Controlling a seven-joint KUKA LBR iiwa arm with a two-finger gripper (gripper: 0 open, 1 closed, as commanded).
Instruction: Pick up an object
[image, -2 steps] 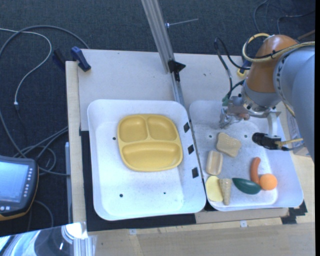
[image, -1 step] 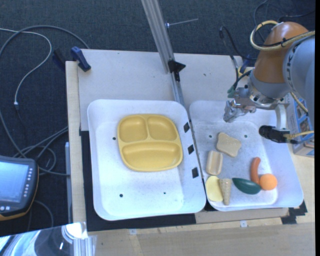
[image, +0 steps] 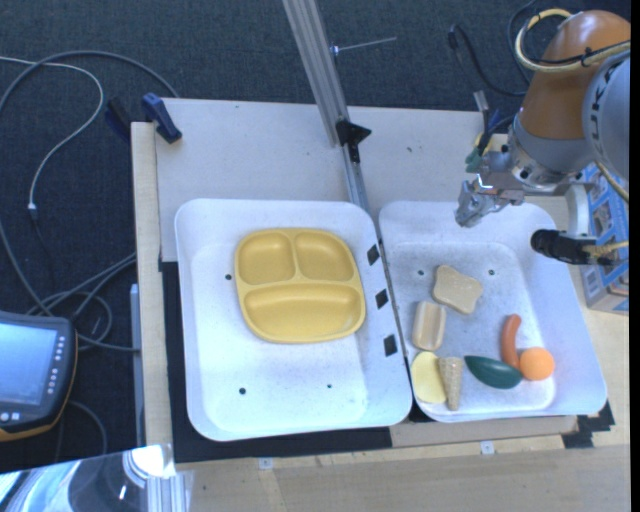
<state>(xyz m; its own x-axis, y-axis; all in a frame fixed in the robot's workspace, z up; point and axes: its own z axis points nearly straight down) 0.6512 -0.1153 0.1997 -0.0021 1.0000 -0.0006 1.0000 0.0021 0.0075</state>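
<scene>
Six food items in right bin (image: 570, 330); one yellow tray (image: 298, 284) in left; claw (image: 474, 212) state unclear.

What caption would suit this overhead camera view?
Gripper above the right bin's far edge, toy foods below; yellow divided plate in the left bin.

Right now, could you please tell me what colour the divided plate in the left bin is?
Yellow; the divided plate shows best in the camera view.

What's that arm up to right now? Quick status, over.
Gripper above right bin's far edge, nothing between fingers. Bread slice nearest, untouched. Yellow tray in left bin. Path clear.
</scene>
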